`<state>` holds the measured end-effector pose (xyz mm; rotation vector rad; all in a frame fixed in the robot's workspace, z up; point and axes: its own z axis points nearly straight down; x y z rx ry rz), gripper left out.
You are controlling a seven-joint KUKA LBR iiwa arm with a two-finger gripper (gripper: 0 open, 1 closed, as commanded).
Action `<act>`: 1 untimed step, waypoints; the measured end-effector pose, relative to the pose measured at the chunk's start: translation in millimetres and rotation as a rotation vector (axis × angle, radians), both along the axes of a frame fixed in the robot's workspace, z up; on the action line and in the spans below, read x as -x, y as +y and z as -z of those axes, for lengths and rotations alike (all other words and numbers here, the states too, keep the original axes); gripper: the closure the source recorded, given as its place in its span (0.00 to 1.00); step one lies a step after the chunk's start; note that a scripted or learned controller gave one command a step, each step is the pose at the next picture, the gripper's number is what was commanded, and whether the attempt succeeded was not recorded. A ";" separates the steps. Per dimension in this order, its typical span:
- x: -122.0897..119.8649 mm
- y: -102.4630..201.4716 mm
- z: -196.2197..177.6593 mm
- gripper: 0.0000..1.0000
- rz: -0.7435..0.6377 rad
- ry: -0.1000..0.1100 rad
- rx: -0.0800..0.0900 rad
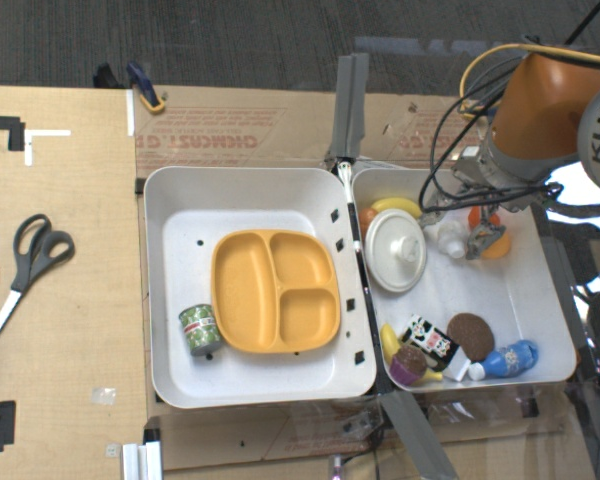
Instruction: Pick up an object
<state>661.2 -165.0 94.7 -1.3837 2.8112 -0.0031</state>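
Note:
My gripper [482, 230] hangs low over the back of the right bin [520, 298], under the orange wrist band. Its tips sit right at an orange round object [497, 243]; a pale clear item [450, 240] lies just left of that. A white round lid-like dish [396, 251] lies at the bin's left, with a yellow object [394, 208] behind it. Along the front lie a cow-patterned black and white item [430, 340], a purple ball [408, 365], a brown disc [470, 333] and a blue and white bottle [505, 360].
The left bin [170, 268] holds a yellow divided plate [276, 290] and a small green can [199, 329] beside it. Scissors [28, 258] lie on the wooden bench at far left. Cables loop around the arm at upper right.

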 end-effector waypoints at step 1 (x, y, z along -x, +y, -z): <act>42.6 -46.7 0.6 0.00 0.066 0.002 0.000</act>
